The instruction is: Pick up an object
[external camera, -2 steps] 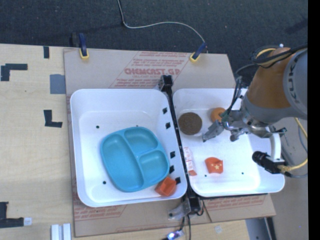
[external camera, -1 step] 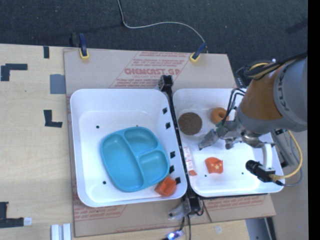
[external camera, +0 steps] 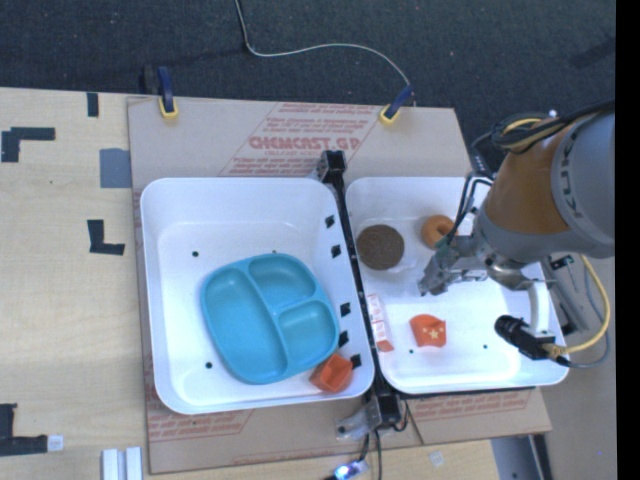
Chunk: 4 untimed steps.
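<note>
Pale wooden bench fills the frame below a dark carpet strip along the top, with a cardboard sheet [external camera: 300, 138] under two white bins. Left bin [external camera: 170, 268] holds a blue divided plate [external camera: 268, 316] at its centre and an orange-red piece [external camera: 333, 372] at its lower right corner. Right bin [external camera: 400, 368] holds a brown round object [external camera: 380, 246] at upper left, an orange ring-shaped object [external camera: 436, 230] beside it, and a red block [external camera: 428, 331] lower down. From the right, the arm [external camera: 545, 193] reaches in; its gripper [external camera: 436, 276] hangs over the bin's middle, between ring and block. Whether it is clenched cannot be told.
</note>
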Each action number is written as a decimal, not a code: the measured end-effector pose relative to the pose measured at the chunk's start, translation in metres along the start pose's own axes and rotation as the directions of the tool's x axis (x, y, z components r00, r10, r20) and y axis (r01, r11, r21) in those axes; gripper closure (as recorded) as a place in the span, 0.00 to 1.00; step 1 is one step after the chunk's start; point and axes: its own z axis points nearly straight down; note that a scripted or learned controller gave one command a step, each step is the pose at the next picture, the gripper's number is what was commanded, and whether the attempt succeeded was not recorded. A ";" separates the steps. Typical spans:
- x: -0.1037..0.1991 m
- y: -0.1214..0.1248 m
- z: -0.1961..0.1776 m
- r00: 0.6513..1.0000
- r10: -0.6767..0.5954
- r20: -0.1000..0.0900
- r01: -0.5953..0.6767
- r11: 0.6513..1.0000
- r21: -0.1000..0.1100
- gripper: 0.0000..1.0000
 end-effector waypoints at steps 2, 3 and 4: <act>0.005 0.003 -0.126 1.000 0.000 0.002 0.000 1.000 -0.010 1.00; 0.005 0.003 -0.124 1.000 0.001 0.001 -0.001 1.000 -0.003 1.00; 0.053 -0.007 -0.109 1.000 -0.002 -0.001 0.002 1.000 -0.001 1.00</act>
